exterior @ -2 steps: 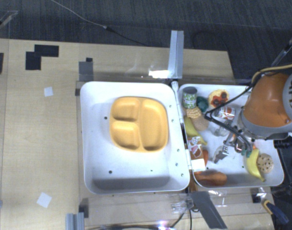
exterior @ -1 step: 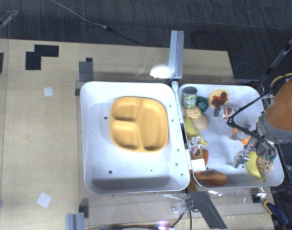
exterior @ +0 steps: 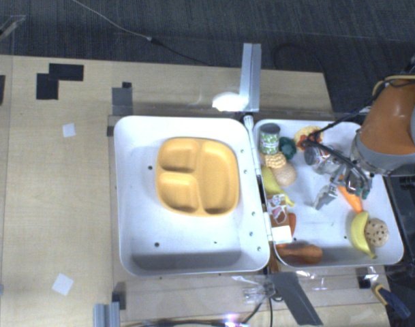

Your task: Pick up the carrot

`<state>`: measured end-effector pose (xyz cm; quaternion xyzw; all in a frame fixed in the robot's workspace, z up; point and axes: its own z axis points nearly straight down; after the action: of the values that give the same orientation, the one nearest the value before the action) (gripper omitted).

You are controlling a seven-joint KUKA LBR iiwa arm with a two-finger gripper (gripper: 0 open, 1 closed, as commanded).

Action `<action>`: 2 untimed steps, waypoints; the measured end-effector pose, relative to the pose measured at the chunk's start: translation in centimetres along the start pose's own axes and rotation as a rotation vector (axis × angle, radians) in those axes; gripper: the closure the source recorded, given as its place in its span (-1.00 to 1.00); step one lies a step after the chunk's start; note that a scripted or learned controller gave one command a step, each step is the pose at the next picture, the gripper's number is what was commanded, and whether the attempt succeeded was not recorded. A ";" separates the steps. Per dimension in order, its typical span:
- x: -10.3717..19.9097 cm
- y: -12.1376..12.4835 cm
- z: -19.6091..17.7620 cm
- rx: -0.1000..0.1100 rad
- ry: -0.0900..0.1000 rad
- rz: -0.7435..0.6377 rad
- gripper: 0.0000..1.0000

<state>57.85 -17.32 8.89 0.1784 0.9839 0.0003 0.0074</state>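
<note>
The carrot (exterior: 352,200) is a small orange piece lying in the right bin (exterior: 391,251), just above the banana (exterior: 358,233). My gripper (exterior: 338,189) hangs low over the middle of that bin, on the grey arm with the orange band (exterior: 396,120) that reaches in from the right. Its fingers stand apart: one grey finger (exterior: 324,197) points down to the left, and the other sits by the carrot's upper end. The carrot lies beside the gripper, touching or nearly touching its right side, and nothing shows as gripped between the fingers.
The right bin also holds a green can (exterior: 269,142), a corn cob (exterior: 276,161), a cookie (exterior: 377,231), a brown sausage-shaped item (exterior: 300,253) and several small toys. A yellow divided plate (exterior: 197,176) lies in the left bin (exterior: 135,237).
</note>
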 end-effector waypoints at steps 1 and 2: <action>3.3 -0.4 -0.1 0.001 0.000 0.054 -1.00; 8.4 -2.5 -0.2 0.001 -0.002 0.056 -1.00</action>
<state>49.15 -16.71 8.97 0.2060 0.9785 -0.0001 0.0081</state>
